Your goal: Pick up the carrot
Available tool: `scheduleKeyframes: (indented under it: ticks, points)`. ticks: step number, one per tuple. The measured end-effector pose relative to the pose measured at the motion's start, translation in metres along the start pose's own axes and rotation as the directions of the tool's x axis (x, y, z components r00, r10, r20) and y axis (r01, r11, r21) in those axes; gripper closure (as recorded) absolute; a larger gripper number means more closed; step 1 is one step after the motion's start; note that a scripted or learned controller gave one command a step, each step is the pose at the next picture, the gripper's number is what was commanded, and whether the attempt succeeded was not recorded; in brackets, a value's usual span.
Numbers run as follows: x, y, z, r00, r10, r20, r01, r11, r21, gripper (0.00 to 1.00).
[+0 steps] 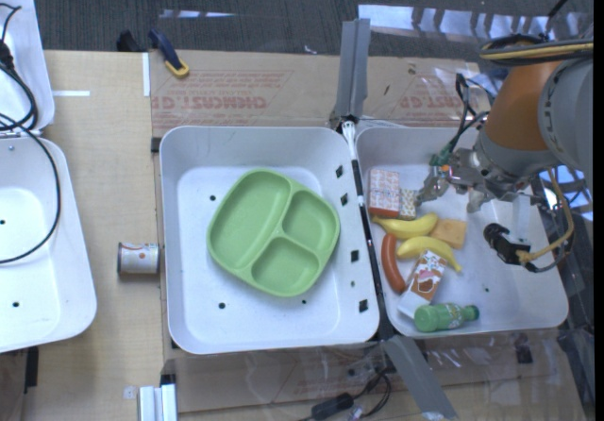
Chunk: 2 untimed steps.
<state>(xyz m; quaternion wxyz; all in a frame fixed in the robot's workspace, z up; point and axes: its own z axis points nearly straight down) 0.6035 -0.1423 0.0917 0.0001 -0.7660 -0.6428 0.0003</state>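
While the arm (538, 117) is extended in from the right, the following items are recorded on the bench.

Left bin (179, 221): one green divided plate (274, 232) is held, lying slightly askew near the middle; nothing is seen in its three compartments.

Right bin (543, 296): a cluster of food items is kept toward the wall shared with the left bin. Listed from the far end to the near end: a pink-and-white packet (385, 189); two bananas (420, 235), one touching the other; a tan block (449, 233) just beside them; a small carton (427, 276); a green bottle (444, 316) lying on its side at the near edge.

Carrot (393, 263): an orange-red, elongated piece is entered under this name, lying flat on the bin floor between the shared wall and the bananas, with the carton touching or just beside its lower end.

Gripper (461, 185): it is positioned over the far middle of the right bin, near the packet and well apart from the carrot. Its state cannot be told; nothing is seen held.

Task status: the pick is judged not yet done. The carrot is untouched; approach, descent, closing and lifting are all left.
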Motion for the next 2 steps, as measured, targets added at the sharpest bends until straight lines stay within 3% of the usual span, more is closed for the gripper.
scheduleKeyframes:
  ticks: [1, 2]
  points:
    - [-0.0368, 0.0529, -0.0006, 1.0, -0.003, 0.001, 0.003, 1.0, -0.001, 0.0]
    - [-0.0333, 0.0525, -0.0097, 1.0, -0.007, -0.005, 0.007, 1.0, 0.004, 1.0]
